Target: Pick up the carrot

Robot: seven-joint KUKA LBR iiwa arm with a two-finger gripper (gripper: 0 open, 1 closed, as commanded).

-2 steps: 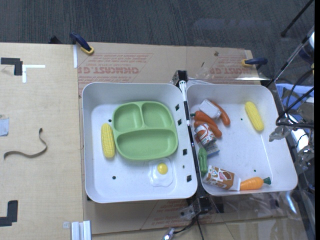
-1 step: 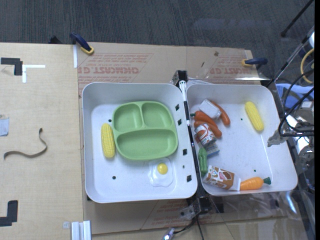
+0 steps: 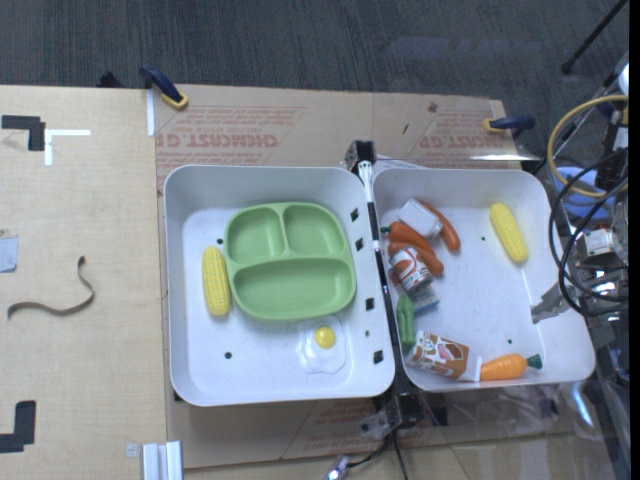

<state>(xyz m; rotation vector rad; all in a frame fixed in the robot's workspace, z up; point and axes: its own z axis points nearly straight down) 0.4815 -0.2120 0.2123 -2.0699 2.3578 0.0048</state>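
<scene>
Left bin [image 3: 180, 268]: plate [image 3: 290, 261] centre, corn cob [image 3: 215, 280] left of it. Right bin [image 3: 570, 358]: carrot [image 3: 503, 367] at near edge, beside carton [image 3: 440, 357].

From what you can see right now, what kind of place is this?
Probably a robotics lab test bench, not a kitchen: two white bins clamped onto cardboard, toy food such as a carrot and corn cob, and loose cables at the right.

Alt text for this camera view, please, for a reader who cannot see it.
An orange carrot lies at the near edge of the right bin, beside a small carton. The left bin holds a green divided plate.
</scene>
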